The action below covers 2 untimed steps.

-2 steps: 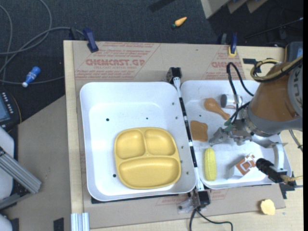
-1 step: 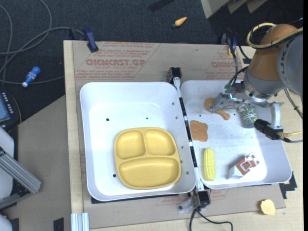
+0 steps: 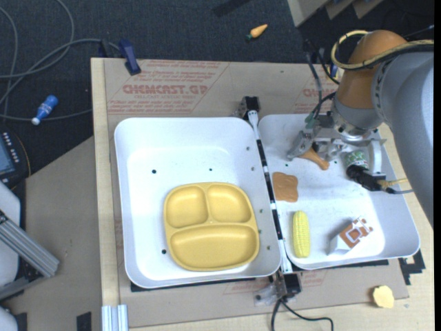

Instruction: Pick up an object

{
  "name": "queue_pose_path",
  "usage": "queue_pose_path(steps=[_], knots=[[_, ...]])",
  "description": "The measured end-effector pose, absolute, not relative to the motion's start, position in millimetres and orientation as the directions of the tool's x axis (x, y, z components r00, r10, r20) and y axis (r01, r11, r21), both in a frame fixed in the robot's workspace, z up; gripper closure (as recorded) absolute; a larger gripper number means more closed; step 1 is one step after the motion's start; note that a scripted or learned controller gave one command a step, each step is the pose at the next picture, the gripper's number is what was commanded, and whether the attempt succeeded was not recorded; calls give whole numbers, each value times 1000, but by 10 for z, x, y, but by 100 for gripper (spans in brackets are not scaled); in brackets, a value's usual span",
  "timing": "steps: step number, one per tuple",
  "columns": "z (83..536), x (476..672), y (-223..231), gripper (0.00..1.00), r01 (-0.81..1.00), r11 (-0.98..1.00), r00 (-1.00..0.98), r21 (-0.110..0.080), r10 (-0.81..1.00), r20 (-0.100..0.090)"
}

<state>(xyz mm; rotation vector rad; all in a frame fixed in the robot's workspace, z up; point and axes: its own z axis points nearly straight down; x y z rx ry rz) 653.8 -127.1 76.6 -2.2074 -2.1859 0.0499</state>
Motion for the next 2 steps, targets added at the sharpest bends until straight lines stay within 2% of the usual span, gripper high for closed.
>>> queue_pose_path(steps=[1, 2], knots=[[777, 6557, -1311, 0, 999, -10, 10, -50, 1000, 8], [779, 6556, -1290, 0, 999, -11, 11, -49, 1000, 1]])
